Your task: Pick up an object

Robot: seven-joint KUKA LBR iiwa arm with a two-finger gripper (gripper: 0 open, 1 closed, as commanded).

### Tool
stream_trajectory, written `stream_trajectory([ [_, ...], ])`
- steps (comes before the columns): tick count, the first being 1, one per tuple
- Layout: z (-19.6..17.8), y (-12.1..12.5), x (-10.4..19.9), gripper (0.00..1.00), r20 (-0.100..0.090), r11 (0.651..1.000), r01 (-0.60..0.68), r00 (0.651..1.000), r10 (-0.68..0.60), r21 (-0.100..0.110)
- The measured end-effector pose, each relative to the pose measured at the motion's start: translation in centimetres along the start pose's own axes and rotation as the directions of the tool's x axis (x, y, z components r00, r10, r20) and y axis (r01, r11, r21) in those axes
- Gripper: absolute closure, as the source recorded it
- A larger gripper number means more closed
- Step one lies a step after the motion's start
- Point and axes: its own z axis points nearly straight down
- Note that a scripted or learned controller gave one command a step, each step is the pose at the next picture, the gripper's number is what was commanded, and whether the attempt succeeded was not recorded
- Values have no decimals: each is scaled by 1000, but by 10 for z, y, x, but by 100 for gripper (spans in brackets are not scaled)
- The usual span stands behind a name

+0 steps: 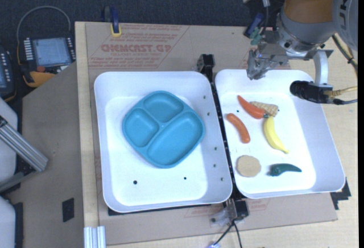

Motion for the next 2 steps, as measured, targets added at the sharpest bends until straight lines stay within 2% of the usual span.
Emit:
stream_trajectory([
  [1, 21, -25, 44, 100, 0, 1000, 0, 1000, 0, 2],
  [2, 21, -44, 89, 100, -1, 1000, 1, 1000, -1, 1],
])
